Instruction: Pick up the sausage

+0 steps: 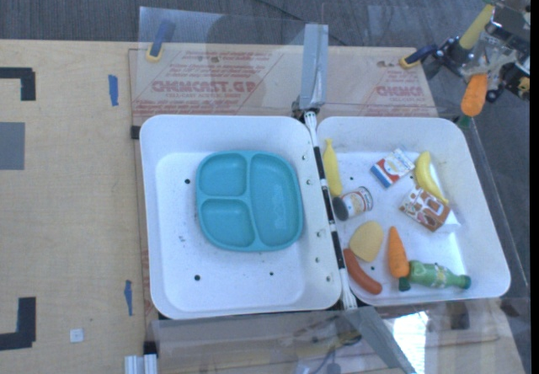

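- The sausage (362,272) lies in the right bin (484,163), at its near left corner, hard against the wall that divides it from the left bin (164,195).
- It is a reddish-brown piece lying slantwise; a round yellow slice (366,240) sits just beside its upper end, and a carrot (396,253) stands close on its right.
- The gripper (509,23) hangs far off, beyond the right bin's far right corner, outside the bin altogether; whether it is open or closed cannot be told from here.
- So the sausage is well apart from the gripper, diagonally across the whole right bin.
- The step in hand, as I judge it, is the approach: travel over the bin toward the near left corner, then descend.
- To do it well, turn the wrist so the grasp closes across the sausage's short width, not along its length.
- Come down on its middle, keeping clear of the dividing wall on one side and the carrot and the slice on the other.
- The green bottle (434,276) lies further right and should not interfere.
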